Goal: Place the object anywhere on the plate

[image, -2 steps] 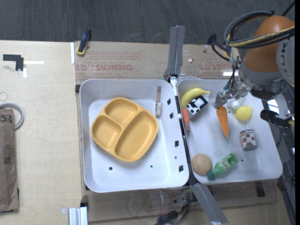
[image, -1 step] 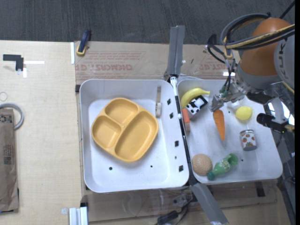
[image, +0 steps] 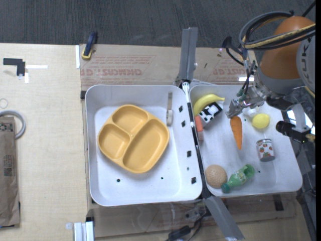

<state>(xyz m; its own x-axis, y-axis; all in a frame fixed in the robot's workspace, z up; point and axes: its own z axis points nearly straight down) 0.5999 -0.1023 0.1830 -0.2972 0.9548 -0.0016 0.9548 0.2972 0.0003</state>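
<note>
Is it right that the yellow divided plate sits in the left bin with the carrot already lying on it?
No. In the camera view the yellow divided plate sits in the left bin, but the carrot lies in the right bin, near the gripper.

We view the bench from one fixed overhead camera, tilted slightly, framing both bins: left bin (image: pixel 95 149) centre frame, right bin (image: pixel 288 177) toward the right edge.
</note>
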